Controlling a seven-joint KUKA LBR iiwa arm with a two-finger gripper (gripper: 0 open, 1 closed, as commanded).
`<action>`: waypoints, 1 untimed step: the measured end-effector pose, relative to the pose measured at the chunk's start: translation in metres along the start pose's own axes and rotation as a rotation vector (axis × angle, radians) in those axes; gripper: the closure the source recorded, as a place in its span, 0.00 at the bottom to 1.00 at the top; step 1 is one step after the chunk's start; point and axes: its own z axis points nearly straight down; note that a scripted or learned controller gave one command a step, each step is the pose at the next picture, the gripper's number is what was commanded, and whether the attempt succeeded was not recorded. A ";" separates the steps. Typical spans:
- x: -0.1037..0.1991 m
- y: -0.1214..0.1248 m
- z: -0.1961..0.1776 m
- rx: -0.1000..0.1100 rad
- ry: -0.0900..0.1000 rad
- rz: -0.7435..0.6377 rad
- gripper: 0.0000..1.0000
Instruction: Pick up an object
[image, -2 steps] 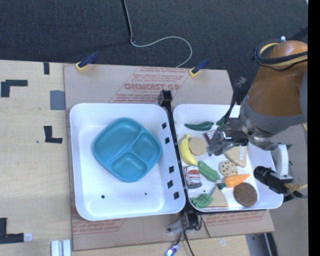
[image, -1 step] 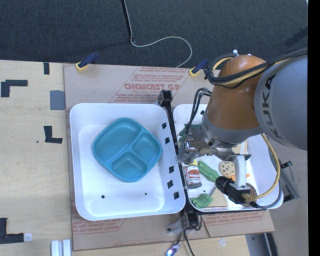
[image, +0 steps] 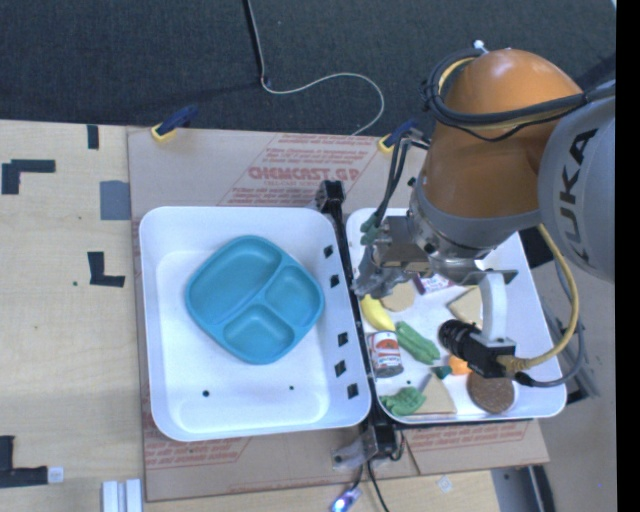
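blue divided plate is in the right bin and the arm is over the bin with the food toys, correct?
Not quite. The camera view shows the blue divided plate in the left bin, not the right. The rest holds: the arm is over the right bin, the one with the food toys such as the banana.

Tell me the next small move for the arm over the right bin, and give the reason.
Probably a short, straight descent toward the banana. The gripper hangs low over the upper left of the right bin, and the banana lies just below it by the bin's left wall, apart from the green piece and the small can. Nothing visibly sits in the gripper yet, so picking remains undone.
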 end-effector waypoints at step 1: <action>0.042 0.000 -0.030 0.004 -0.001 -0.001 1.00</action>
